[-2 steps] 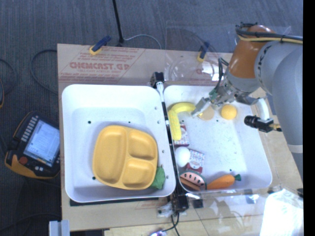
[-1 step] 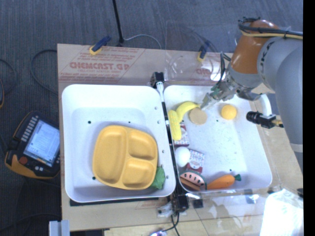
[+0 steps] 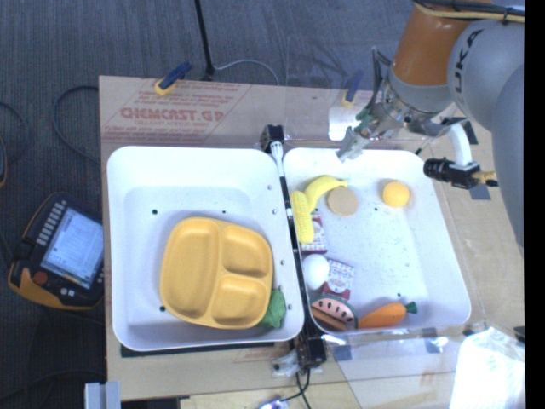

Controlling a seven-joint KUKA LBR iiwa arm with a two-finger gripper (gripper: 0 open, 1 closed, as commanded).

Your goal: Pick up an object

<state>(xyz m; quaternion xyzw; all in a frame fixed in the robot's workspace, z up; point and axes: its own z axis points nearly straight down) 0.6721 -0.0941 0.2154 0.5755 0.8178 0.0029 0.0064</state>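
My gripper (image 3: 352, 147) hangs over the far rim of the right bin (image 3: 443, 254), above and slightly behind a yellow banana (image 3: 324, 186). It is clear of the objects below. Next to the banana lie a tan round disc (image 3: 343, 200) and a corn cob (image 3: 301, 214). An orange ball (image 3: 396, 194) rests further right. Toward the near side lie a white egg (image 3: 316, 272), a carrot (image 3: 381, 315) and a striped brown food piece (image 3: 332, 313). Nothing shows in the gripper.
Two small printed packets (image 3: 317, 233) (image 3: 340, 273) lie along the right bin's left side. The left bin (image 3: 136, 194) holds a yellow divided plate (image 3: 217, 271) with a green item (image 3: 275, 308) at its near right corner. A black divider clamp (image 3: 272, 136) sits between the bins.
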